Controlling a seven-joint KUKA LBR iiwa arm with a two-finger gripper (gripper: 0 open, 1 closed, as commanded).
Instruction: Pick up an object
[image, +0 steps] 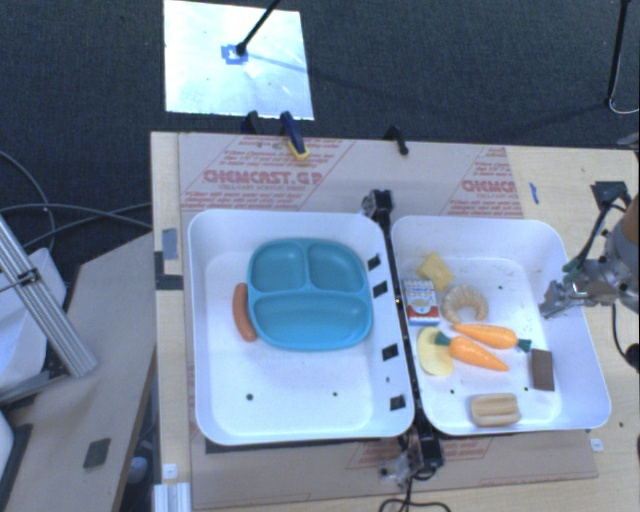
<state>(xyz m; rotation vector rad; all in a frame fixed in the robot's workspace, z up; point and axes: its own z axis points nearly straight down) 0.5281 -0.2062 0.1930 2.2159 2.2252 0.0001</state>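
Your gripper (557, 298) sat at the right rim of the right bin (575, 262), low and near the edge, coming in from the right; whether it was open or closed could not be told at this size, and nothing showed in its grasp. Nearest to it lay a brown block (542, 369), just inside the same rim and a little toward the camera. Beyond that, two carrots (484, 345) lay side by side across the middle of the bin, the lower one touching a yellow slice (432, 352). A croissant (465, 301) sat just above them, a small carton (421, 300) lay against the divider, a yellow wedge (434, 268) sat farther back, and a bread roll (495, 408) rested near the front wall. The left bin (220, 400) held a blue tray (309, 295) with a sausage (243, 311) beside it, well apart from the arm. In my judgement you had not yet committed to a target. You would have done well to choose the roll or the block, since each stood clear of its neighbours. You should have centred over it before descending and kept off the bin wall, because the crowded carrots invited a glancing miss.
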